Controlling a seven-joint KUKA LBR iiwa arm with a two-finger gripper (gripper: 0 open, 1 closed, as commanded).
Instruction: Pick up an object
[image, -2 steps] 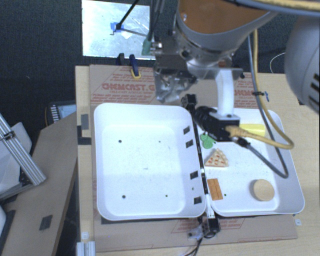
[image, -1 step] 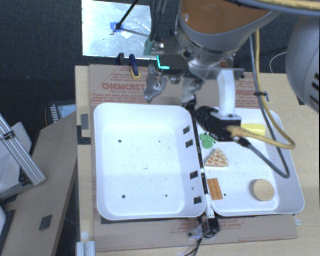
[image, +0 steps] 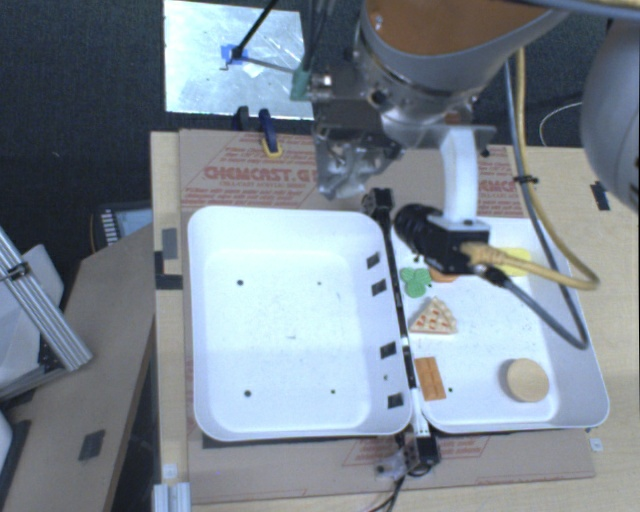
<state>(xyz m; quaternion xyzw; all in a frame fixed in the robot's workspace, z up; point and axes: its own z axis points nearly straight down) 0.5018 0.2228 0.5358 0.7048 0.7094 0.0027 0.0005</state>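
Pincer (image: 345, 172) hangs off the right bin's (image: 472, 402) far corner. Its grip I can't tell, and the wooden disc (image: 525, 380) inside waits unclaimed.

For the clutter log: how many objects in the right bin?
4: green piece by the divider, triangular slice below it, orange block near the front, tan disc front right. The arm may hide more.

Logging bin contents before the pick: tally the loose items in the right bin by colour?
green piece: 1
orange block: 1
tan disc: 1
red-patterned wedge: 1
yellow piece, partly hidden: 1
Total: 5
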